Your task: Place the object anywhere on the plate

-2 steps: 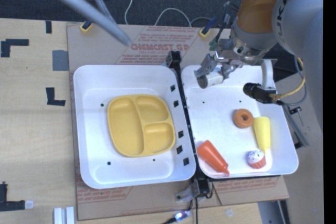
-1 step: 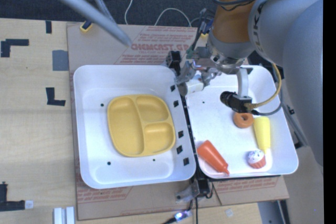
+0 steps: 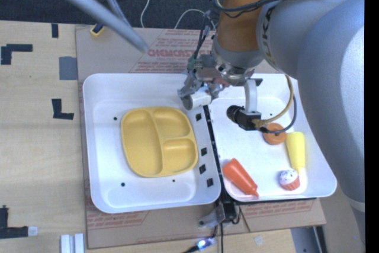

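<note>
- Two white bins side by side on the worktop (image 3: 41, 145): left bin (image 3: 100, 127), right bin (image 3: 320, 178).
- One yellow plate (image 3: 159, 141), three compartments, in the left bin.
- Right bin holds four toys: orange carrot (image 3: 240, 176), yellow corn (image 3: 296, 150), small orange piece (image 3: 273, 137), cupcake (image 3: 289, 179).
- Carrot lies flat near the divider — long axis diagonal, tip toward the front-right.
- Pincer (image 3: 195, 95) above the divider at the bins' rear; cannot tell how its grip stands.
- Orange piece is partly hidden by a cable.
</note>
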`<state>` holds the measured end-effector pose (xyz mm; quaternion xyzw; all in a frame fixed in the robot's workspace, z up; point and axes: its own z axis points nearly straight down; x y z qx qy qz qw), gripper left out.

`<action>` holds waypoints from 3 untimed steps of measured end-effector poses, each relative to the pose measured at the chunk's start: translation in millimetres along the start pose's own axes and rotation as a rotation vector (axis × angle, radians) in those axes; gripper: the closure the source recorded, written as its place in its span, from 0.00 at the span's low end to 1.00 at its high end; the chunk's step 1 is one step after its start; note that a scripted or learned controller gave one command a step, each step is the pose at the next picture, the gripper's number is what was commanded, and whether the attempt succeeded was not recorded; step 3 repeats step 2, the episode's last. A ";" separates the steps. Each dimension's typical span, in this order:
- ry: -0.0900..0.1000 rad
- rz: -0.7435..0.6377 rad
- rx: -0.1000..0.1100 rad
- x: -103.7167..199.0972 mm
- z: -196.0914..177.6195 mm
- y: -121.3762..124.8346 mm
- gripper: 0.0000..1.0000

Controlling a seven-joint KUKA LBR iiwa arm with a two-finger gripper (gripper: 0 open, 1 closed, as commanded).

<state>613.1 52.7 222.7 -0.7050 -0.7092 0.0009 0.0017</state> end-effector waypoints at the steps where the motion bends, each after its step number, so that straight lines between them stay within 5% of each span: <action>1: 0.000 -0.001 0.001 52.5 10.4 -9.0 1.00; 2: -0.002 0.003 -0.001 49.2 9.8 -8.3 0.00; 3: -0.002 0.003 -0.001 49.2 9.8 -8.3 0.00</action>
